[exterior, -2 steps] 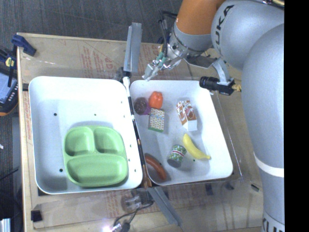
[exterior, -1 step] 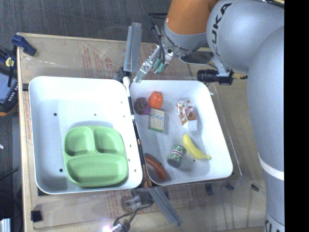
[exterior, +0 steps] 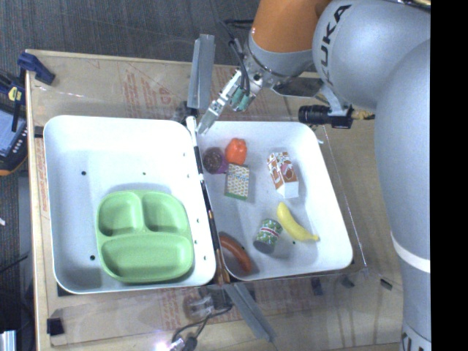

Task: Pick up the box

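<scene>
You cannot read the print on the box (exterior: pixel 237 181) or on the carton (exterior: pixel 282 174) at its three o'clock; both are too small. The can (exterior: pixel 268 235) shows a green pattern, its label illegible. The sausage (exterior: pixel 235 252) at the right bin's (exterior: pixel 333 196) seven o'clock corner lies partly behind the rim between the bins. The arm (exterior: pixel 380 64) is cut off at the top edge. The gripper (exterior: pixel 208 117) ends in a slim tip over the rim; its fingers are too small for you to tell apart. The worktop (exterior: pixel 110 79) runs off at the bottom.
</scene>
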Controlling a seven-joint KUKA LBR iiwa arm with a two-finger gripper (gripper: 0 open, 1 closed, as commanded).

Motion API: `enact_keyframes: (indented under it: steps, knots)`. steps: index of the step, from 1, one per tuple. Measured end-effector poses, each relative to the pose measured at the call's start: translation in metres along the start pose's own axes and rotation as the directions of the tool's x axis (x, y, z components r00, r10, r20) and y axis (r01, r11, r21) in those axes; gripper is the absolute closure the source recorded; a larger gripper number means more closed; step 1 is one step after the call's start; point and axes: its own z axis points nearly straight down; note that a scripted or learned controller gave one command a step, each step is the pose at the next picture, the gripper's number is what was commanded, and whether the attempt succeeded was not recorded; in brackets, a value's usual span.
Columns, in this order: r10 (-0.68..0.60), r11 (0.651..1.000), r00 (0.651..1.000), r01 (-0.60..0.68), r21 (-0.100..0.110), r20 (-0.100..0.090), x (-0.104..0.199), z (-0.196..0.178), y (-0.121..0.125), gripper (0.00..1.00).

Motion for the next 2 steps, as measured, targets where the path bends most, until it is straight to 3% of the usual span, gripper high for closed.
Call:
enact_keyframes:
  steps: [1,2]
  knots:
    - [-0.014,1.0,1.0,0.014,0.002,0.003,-0.039,0.092,-0.049,0.0]
    - [0.023,1.0,1.0,-0.023,0.001,0.003,-0.033,0.181,-0.092,0.0]
